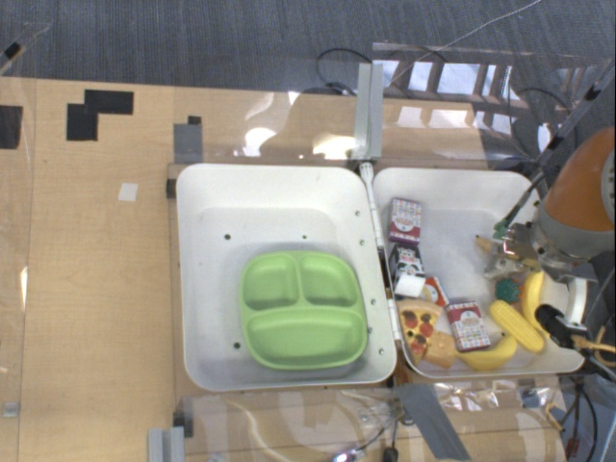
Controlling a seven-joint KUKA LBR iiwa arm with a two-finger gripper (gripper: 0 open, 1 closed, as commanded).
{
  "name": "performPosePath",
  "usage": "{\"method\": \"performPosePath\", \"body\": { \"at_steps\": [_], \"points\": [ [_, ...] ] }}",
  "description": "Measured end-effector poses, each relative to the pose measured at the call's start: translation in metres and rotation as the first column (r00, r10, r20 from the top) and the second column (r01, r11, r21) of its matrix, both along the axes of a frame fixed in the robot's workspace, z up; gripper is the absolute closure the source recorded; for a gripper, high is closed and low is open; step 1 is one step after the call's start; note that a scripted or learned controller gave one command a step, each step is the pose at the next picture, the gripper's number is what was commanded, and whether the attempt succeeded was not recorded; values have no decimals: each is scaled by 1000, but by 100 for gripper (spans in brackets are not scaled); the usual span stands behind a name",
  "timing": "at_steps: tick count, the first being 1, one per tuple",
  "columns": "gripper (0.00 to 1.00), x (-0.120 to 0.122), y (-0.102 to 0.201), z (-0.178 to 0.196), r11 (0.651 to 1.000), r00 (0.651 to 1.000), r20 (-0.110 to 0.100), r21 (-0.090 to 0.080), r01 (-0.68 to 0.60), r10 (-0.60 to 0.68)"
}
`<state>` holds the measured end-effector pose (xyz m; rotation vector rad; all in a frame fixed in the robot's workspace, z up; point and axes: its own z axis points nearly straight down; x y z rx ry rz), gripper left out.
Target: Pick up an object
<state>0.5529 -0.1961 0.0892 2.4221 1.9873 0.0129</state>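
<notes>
Leftmost, the wooden bench carries black square markings along its far edge. Next comes the left bin, white and shallow, and in its near half lies a green divided plate with two small sections on its far side and one long section on its near side. A thin metal rail separates this bin from the right bin, whose far half is bare white.

Along the right bin's left wall sit two small cartons, a red-and-white carton and, just near of it, a darker carton. A small white block rests by that darker one. Toward the near-left corner lies a toy pizza slice, touching a tan piece (possibly toy bread, hard to tell). Just right of these is another red carton, tilted, overlapping a banana along the near wall. Further right lie a corn cob, a small green ball and a second yellow piece standing beside it.

At the right edge the arm with its orange band reaches in, and the gripper hovers low over the bin just far of the green ball. Nothing shows between its fingers, and whether they are spread or pressed together cannot be told.
</notes>
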Motion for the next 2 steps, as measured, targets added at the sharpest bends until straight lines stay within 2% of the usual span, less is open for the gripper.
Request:
{"method": "performPosePath", "body": {
  "at_steps": [1,2],
  "points": [
    [0,0,0,0,1000,1000,0,0,0,0],
    [100,2,1,9,1000,1000,3,1,-2,2]
  ]
}}
